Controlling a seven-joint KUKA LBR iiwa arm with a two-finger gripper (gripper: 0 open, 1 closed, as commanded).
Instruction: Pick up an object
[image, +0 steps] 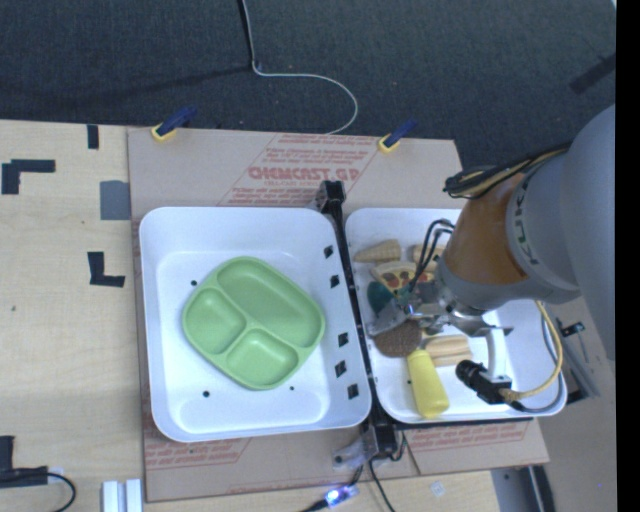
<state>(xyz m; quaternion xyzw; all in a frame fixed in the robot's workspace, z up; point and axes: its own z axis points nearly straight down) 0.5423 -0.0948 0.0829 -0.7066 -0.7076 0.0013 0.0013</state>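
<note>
My arm (520, 240) reaches in from the right, wrist low over the right bin (545, 405). My pincer (400, 318) sits down among the clutter at that bin's left side. Released or clenched: cannot tell, the wrist hides it.

Candidates for picking, all in the right bin: yellow cylinder (427, 382) lying near the front wall, just beside a pale wooden block (448, 349); brown round piece (397, 342) right under my pincer; tan blocks (380, 252) toward the back; something dark green (381, 295) against the divider.

Left bin (160, 300) holds a green divided plate (253, 321), flat, well apart from me.

Judgement: I'm low because the pile is packed tight, so a straight-down approach suits. Nothing visibly lifted; pick not yet done.
</note>
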